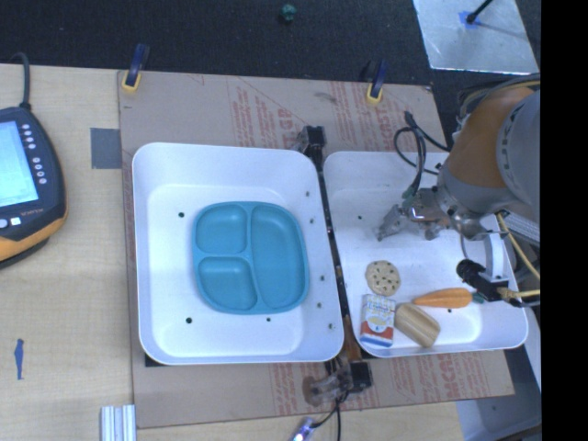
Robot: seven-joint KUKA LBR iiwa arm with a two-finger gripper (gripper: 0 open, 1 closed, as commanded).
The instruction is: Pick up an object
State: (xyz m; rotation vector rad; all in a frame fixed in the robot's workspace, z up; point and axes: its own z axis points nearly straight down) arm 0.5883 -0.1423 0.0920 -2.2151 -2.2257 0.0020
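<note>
The robot's hand [397, 226] hangs over the right bin [354, 177], near the bin's middle. Its fingers are spread apart and hold nothing. Below it, at about six o'clock, lies a round cookie [382, 277]. At five o'clock from the hand is an orange carrot [443, 298]. Under the cookie sit a small carton [378, 322] and a tan bread roll [416, 324], touching each other. The left bin [161, 177] holds a blue plate [249, 256] with three parts.
</note>
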